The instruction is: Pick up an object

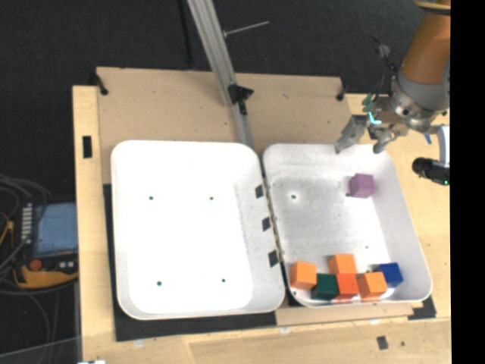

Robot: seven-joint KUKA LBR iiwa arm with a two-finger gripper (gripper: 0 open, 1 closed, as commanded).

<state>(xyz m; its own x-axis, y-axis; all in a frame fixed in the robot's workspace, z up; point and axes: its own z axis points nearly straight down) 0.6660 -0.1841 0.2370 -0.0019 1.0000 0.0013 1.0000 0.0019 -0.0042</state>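
While tool hangs spread, unladen | purple block just below, apart

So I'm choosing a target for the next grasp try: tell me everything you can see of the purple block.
The purple block is a small, matte lilac cube, seemingly foam or painted wood. It sits alone on the floor of the right bin, in its upper part, turned slightly askew to the bin walls. Nothing touches it: the other blocks are clustered along the bin's near edge, and the gripper is above it in the view, apart from it.
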